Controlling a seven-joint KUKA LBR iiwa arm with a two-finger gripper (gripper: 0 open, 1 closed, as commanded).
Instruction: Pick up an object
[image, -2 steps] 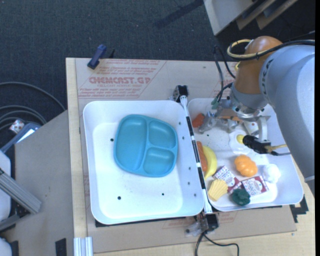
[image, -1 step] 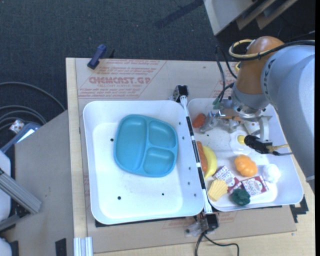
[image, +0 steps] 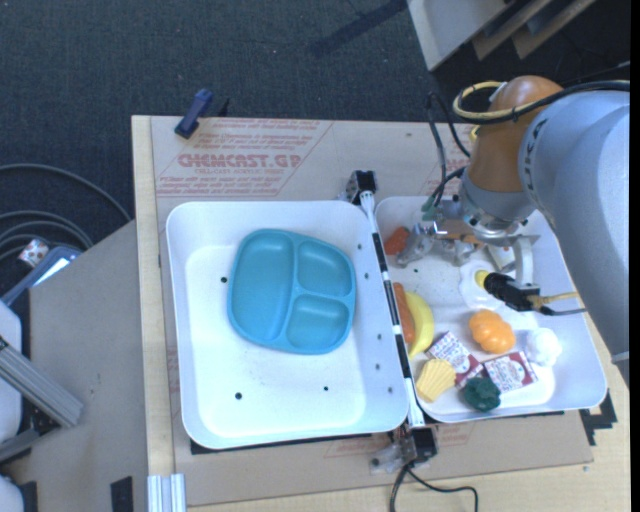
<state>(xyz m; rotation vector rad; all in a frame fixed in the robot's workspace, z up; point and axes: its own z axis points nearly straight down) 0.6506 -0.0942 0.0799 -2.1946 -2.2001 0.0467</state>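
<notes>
My gripper (image: 452, 238) hangs low over the far end of the right bin (image: 585, 375), under the orange band of the wrist (image: 500, 150). Just to its left a small red-orange piece (image: 398, 240) lies by the bin's left wall. Nearer the front are a banana (image: 421, 322), an orange fruit (image: 491, 330), a yellow ridged piece (image: 435, 380), a green piece (image: 481, 394) and two printed packets (image: 510, 370). A white item (image: 476, 287) lies below the gripper with a black part across it. Nothing shows as held.
The left bin (image: 200, 330) holds a blue divided plate (image: 292, 291). A black clip (image: 362, 183) sits at the far end of the divider between the bins. Cables run over the right bin's far edge. A white ball (image: 545, 345) rests by the right wall.
</notes>
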